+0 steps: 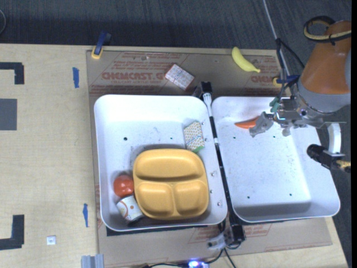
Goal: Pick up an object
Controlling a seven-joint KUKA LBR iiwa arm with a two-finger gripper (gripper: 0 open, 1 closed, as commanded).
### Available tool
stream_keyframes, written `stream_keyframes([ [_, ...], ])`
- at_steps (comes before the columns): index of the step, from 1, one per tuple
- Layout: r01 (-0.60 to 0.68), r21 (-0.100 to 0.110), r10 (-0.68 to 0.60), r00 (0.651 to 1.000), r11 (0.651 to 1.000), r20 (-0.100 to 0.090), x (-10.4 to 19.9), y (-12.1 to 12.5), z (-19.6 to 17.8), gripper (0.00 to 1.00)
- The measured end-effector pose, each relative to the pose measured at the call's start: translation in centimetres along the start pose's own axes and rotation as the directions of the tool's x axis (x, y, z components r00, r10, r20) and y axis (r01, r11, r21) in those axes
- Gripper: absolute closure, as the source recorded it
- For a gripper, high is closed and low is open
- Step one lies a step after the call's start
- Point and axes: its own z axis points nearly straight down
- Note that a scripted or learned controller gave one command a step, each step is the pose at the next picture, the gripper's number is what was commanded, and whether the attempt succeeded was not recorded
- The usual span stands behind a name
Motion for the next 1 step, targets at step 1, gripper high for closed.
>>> stream_keyframes([
  [1,0.001,-0.005,-0.001,1.000,1.000,0.001,1.60,3.30,11.53,0.00],
])
